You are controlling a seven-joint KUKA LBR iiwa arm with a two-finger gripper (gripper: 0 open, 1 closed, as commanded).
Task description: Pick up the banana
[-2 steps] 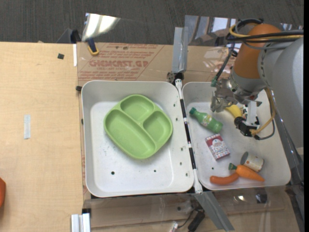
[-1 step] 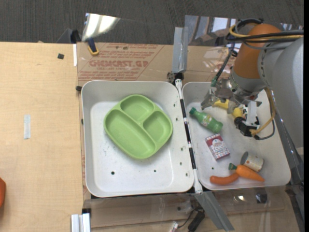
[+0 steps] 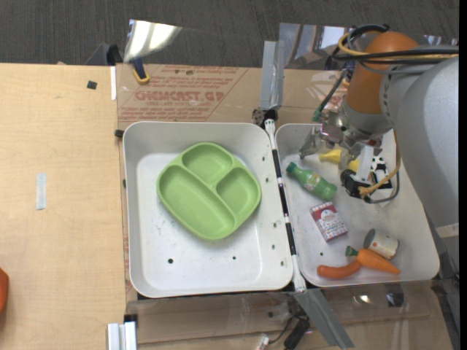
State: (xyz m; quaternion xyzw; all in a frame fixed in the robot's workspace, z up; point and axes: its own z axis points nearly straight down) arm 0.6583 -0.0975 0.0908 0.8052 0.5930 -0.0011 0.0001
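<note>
Two white bins (image 3: pixel 139 217) sit mid-frame; upper right, the gripper (image 3: pixel 332 150) straddles the banana (image 3: pixel 333 154), fingers apart. A good grasp needs them centred before squeezing.

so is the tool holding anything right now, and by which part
Cannot be told: the tool sits right over the yellow banana in the right white bin, which hides any hold.

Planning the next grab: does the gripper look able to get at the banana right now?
Probably yes. The gripper is already down at the banana in the right bin; the green bottle lies apart.
</note>
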